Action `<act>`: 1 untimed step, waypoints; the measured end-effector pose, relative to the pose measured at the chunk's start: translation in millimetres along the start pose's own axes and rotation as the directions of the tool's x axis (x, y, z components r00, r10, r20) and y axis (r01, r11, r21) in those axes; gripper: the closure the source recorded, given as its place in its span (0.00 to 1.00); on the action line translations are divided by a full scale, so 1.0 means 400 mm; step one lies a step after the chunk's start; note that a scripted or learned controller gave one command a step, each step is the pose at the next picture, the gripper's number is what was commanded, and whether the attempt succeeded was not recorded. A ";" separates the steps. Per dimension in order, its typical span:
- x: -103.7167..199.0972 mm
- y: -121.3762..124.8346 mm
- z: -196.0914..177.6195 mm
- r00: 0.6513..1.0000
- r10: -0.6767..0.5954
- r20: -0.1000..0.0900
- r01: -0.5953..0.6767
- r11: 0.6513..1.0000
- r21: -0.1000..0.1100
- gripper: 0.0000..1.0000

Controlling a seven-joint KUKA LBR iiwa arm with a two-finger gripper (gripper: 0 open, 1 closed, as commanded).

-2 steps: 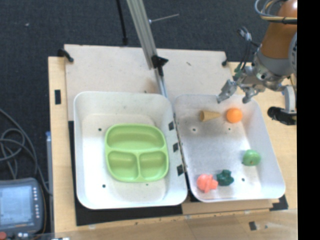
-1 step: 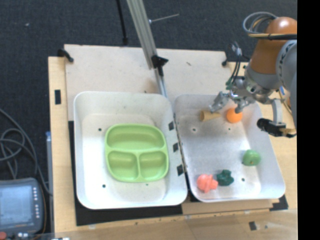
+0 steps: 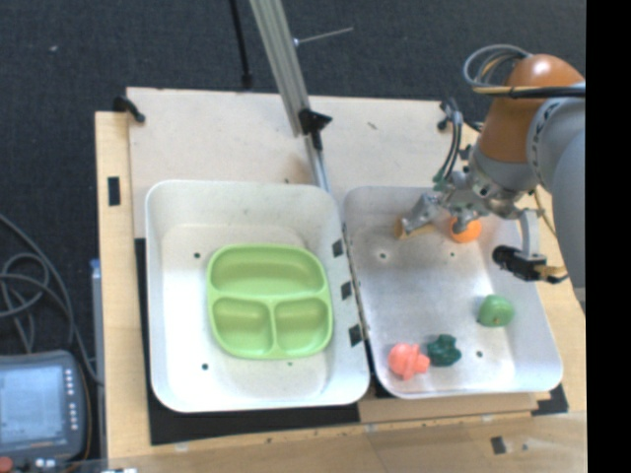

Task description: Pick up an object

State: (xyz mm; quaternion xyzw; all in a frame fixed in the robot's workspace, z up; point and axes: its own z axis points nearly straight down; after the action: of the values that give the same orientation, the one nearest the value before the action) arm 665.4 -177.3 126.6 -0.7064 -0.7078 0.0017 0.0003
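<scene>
Camera view puts an orange object [image 3: 465,229] in the right bin [image 3: 434,274], near that bin's far right corner, directly under the gripper [image 3: 446,212]. Little of it is visible; it looks small and rounded, probably a light toy of plastic or rubber, smooth enough to slip if pinched off-centre. I would judge the best hold to be across its widest part, low and square, so it cannot squirt out. Whether the gripper has it yet, or is open or closed, I cannot tell, since the wrist hardware covers the contact.

Against the same bin's right wall, toward the near side, lies a green object [image 3: 495,310], lumpy and likely soft. Along the near wall sit a pink object [image 3: 407,360] and a dark green object [image 3: 444,350], touching each other; that contact would make either one awkward to take cleanly.

Just left of the right bin stands the left bin [image 3: 168,264], holding a light green divided plate [image 3: 268,300] at its middle. Both bins rest on the surface [image 3: 217,131], with the arm [image 3: 523,116] above the right bin's far right corner.
</scene>
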 end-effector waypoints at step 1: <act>-0.003 0.005 -0.038 1.000 -0.001 0.003 0.001 1.000 -0.008 1.00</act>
State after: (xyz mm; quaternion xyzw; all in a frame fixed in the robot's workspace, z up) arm 667.3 -178.6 141.8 -0.7062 -0.7080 -0.0001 -0.0035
